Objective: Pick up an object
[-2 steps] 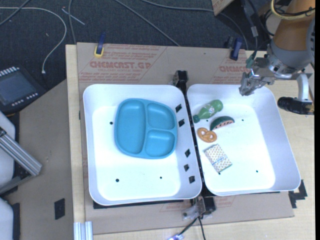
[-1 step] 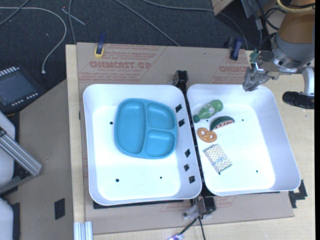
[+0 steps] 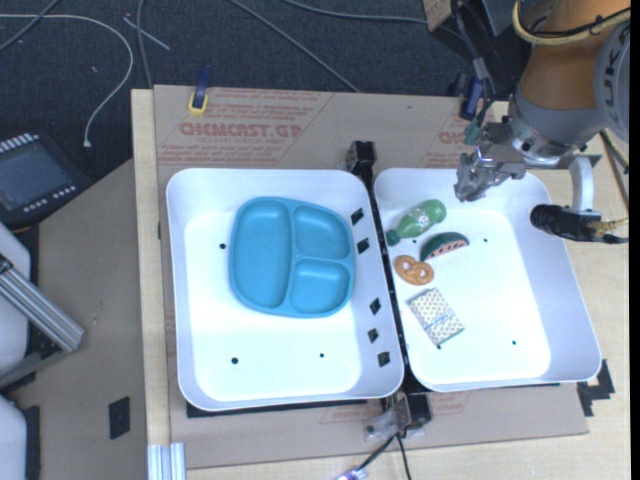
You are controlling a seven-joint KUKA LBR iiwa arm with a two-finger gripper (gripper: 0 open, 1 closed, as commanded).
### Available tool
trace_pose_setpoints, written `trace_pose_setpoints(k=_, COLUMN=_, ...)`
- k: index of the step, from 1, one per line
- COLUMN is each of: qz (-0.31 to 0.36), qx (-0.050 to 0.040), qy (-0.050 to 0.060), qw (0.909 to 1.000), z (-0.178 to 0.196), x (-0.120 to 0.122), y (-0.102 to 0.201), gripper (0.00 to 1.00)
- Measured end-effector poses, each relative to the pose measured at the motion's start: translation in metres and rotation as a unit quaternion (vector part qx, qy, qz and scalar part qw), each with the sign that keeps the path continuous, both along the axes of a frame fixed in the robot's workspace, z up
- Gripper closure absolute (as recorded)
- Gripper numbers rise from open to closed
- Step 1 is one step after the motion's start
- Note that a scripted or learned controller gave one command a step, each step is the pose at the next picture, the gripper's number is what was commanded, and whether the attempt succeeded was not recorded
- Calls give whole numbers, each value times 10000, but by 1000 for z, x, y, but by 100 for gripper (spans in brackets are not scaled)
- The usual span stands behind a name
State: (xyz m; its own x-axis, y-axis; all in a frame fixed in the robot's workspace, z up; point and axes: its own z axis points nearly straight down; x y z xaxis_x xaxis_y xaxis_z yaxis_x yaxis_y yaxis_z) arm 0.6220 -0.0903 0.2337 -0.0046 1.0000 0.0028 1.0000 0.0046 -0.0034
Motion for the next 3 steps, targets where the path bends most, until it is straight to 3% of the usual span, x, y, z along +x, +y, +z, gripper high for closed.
trace_pose_setpoints(k=1, qz=-2, qx=-1, qy=-4, qw=10000, z=3, x=-16, y=42, gripper=100)
trace_pose_setpoints(k=3, qz=12, qx=5, qy=2, qw=10000, z=-6, x=-50, y=163, gripper=100)
